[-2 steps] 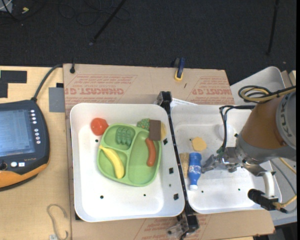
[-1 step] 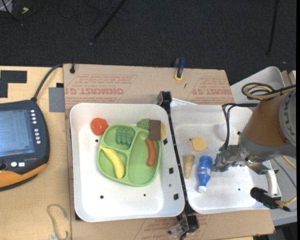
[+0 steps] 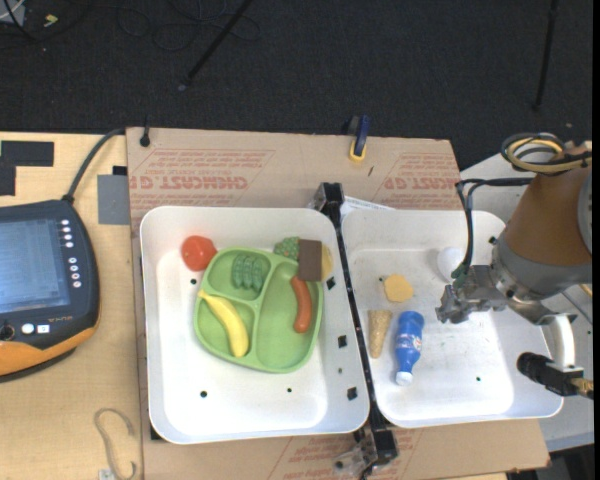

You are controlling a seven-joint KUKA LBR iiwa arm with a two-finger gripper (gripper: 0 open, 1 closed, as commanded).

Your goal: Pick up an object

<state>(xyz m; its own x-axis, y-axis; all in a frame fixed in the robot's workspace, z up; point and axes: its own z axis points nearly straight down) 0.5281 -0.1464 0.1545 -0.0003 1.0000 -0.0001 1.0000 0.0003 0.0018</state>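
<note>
Lowest in the frame among the objects, a blue bottle (image 3: pixel 407 344) lies in the right bin (image 3: pixel 480 408), beside a pale cone (image 3: pixel 379 331) and a yellow piece (image 3: pixel 398 289). Right of them hangs the gripper (image 3: pixel 458 303); whether its claw is wide or narrow cannot be told. At centre-left, the left bin (image 3: pixel 180 398) carries a green tray (image 3: pixel 270 353) with a banana (image 3: pixel 226 325).

We cannot tell how the gripper (image 3: pixel 454 306) fingers stand; they are too small and dark. The arm (image 3: pixel 545 238) hides the right bin's (image 3: pixel 450 408) 3 o'clock rim. The brown block (image 3: pixel 310 258) covers part of the yellow thing (image 3: pixel 327 260) behind it.
</note>
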